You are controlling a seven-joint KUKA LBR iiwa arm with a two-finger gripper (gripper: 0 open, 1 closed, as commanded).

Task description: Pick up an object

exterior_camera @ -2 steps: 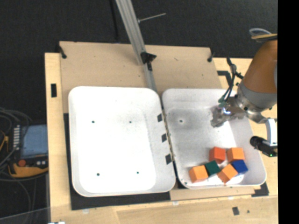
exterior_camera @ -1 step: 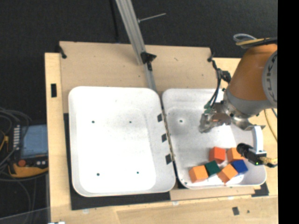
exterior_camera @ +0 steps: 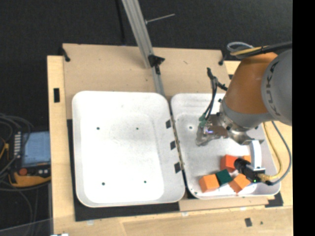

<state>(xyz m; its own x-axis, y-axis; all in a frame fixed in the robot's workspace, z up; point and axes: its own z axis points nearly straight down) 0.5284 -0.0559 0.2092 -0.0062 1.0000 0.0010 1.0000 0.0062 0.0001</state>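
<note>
Several small blocks lie in the near right corner of the right bin (exterior_camera: 192, 107): an orange block (exterior_camera: 208, 182), a dark green block (exterior_camera: 225, 176), an orange-red block (exterior_camera: 230, 162) and another orange block (exterior_camera: 240, 183). My gripper (exterior_camera: 204, 133) hangs over the middle of the right bin, up and to the left of the blocks and apart from them. I see nothing between its fingers. The arm's wrist hides part of the bin's right side.
The left bin (exterior_camera: 123, 146) sits beside the right one, with small clips along the seam between them. A slanted metal pole (exterior_camera: 142, 33) rises behind the bins. Cables and a blue device (exterior_camera: 34, 149) lie off the bench at left.
</note>
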